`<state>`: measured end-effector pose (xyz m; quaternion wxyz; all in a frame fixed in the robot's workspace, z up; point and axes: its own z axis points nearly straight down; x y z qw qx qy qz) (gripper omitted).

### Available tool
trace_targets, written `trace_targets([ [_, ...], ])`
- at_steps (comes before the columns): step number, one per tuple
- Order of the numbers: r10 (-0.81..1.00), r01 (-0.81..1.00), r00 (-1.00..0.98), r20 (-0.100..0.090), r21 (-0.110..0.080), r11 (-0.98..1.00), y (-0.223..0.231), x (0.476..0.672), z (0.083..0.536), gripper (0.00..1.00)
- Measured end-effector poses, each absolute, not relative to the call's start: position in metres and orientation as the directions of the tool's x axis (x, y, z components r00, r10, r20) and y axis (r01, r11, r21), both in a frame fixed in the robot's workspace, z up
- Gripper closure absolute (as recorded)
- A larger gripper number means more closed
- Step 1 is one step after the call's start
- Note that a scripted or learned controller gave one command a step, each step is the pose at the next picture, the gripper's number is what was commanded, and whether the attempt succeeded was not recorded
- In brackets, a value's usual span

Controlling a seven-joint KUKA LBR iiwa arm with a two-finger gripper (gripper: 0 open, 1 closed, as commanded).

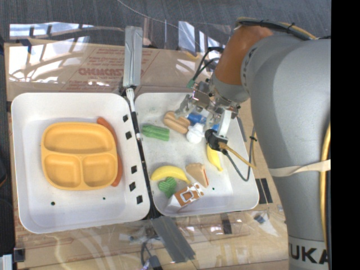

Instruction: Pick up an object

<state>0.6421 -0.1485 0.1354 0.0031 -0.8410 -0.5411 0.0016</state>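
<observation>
The grey arm's two-finger gripper [201, 112] hangs low over the back of the right-hand shallow white bin [242, 191], and whether it is spread or pinched I cannot tell from here. Just beside it, toward the left bin, lies the tan sausage-shaped toy bread roll [175, 122], its long axis slanting from upper left to lower right, the near end pointing at a small blue-and-white toy [195, 129] under the claw. I'd judge the roll the likeliest target: a short shift leftward, jaws set across its narrow width.
</observation>
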Motion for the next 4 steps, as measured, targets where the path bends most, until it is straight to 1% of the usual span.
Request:
trace_targets([
  [1, 0.911, 0.911, 0.413, 0.002, -0.009, -0.412, -0.148, 0.642, 0.146, 1.0],
  [2, 0.88, 0.88, 0.476, -0.001, -0.006, -0.476, -0.141, 0.564, 0.144, 1.0],
  [3, 0.879, 0.879, 0.476, 0.0, -0.005, -0.476, -0.14, 0.564, 0.144, 0.0],
  [4, 0.909, 0.909, 0.418, -0.001, -0.002, -0.418, -0.201, 0.525, 0.093, 0.0],
])
